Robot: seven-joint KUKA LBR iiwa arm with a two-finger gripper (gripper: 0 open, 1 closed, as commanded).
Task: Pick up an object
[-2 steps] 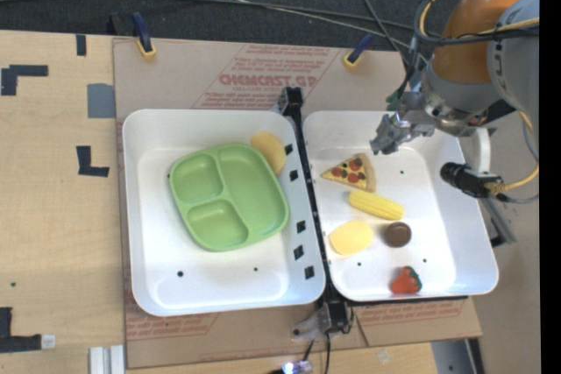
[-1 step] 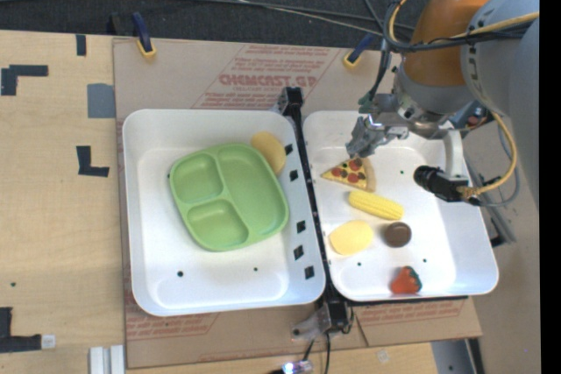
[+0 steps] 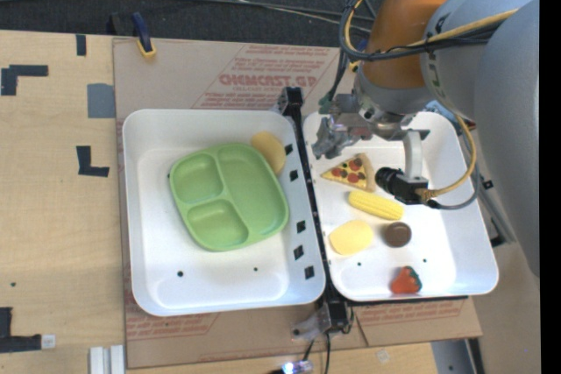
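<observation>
Pizza slice of triangular toy plastic (image 3: 349, 172) lies just below my hand (image 3: 335, 138), whose grip state I cannot tell, so I should descend straight, centred.

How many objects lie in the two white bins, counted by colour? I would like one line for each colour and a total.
Green: 1, the divided plate
Yellow: 3, the pale piece beside the plate, the corn cob, the flat yellow piece
Mixed yellow and red: 1, the pizza slice
Brown: 1, the round piece
Red: 1, the strawberry
Total: 7

Grey arm (image 3: 500, 57) w/ orange band (image 3: 412, 9), yellow-black cables (image 3: 456, 179).
</observation>
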